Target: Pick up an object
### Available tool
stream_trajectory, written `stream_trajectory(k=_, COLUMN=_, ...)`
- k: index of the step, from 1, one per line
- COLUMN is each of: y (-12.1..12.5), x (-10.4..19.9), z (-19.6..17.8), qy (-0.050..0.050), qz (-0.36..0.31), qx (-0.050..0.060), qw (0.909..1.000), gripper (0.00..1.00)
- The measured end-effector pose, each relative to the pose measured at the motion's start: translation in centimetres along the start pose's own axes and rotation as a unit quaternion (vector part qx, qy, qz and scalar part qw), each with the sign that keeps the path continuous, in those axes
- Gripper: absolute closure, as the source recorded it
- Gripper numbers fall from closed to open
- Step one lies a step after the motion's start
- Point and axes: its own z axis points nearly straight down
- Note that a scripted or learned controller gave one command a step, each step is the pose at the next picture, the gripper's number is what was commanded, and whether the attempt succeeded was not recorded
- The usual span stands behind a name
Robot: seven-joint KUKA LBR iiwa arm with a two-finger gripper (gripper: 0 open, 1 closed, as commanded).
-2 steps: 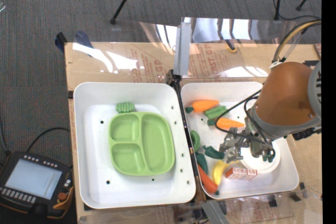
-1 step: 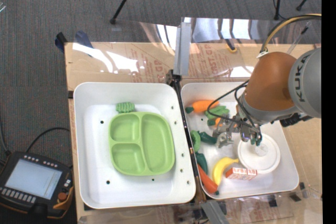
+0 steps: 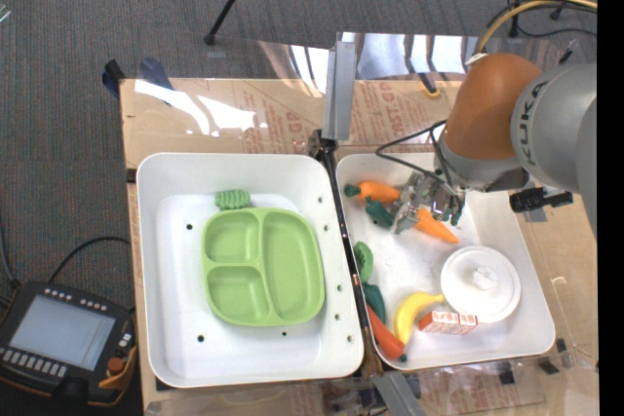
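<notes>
My gripper (image 3: 427,206) hangs low over the upper middle of the right bin (image 3: 531,253). An orange carrot (image 3: 439,229) lies right under it, and I cannot see whether the two touch. Another orange carrot (image 3: 376,192) lies to its left, with a dark green piece (image 3: 382,215) just below that. Further down the bin are a green pepper (image 3: 363,258), a yellow banana (image 3: 414,309), a small red and white carton (image 3: 450,321), a red chili (image 3: 386,336) and a round white lidded bowl (image 3: 480,283).
The left bin (image 3: 156,209) holds a green divided plate (image 3: 263,266) and a small green ridged toy (image 3: 232,200) at the plate's upper edge. The arm's orange band (image 3: 492,107) rises above the right bin's far side. A teach pendant (image 3: 63,336) lies off the bench at the lower left.
</notes>
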Motion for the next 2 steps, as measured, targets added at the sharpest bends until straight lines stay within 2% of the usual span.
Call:
stream_trajectory(k=1, y=1.3, x=3.3, z=-16.9, qy=-0.01, qz=0.062, qx=-0.003, qw=0.998, gripper=1.0)
stream_trajectory(k=2, y=13.4, x=11.9, z=-12.7, qy=0.001, qz=0.107, qx=-0.001, qw=0.9943, gripper=1.0)
